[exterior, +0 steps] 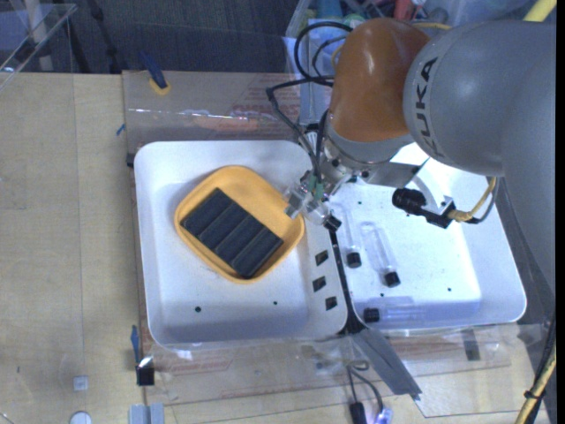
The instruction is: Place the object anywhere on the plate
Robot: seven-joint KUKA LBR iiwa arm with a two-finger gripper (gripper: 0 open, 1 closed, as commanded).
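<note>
Dark ribbed object (231,230) on yellow plate (281,203), long axis diagonal, end effector (309,198) grip unclear

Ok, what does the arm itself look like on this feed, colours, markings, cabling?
The arm is smooth, rounded grey, with dark KUKA lettering on its side and a glossy orange band above the wrist. Black cables loop beside the orange section. The gripper is small and metallic, and a black fitting with a yellow cable hangs nearby.

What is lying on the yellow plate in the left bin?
A dark ribbed rectangular pad lies flat on the yellow plate, covering most of its centre. The claw hangs at the plate's right rim. Whatever lies beneath the pad is hidden.
</note>
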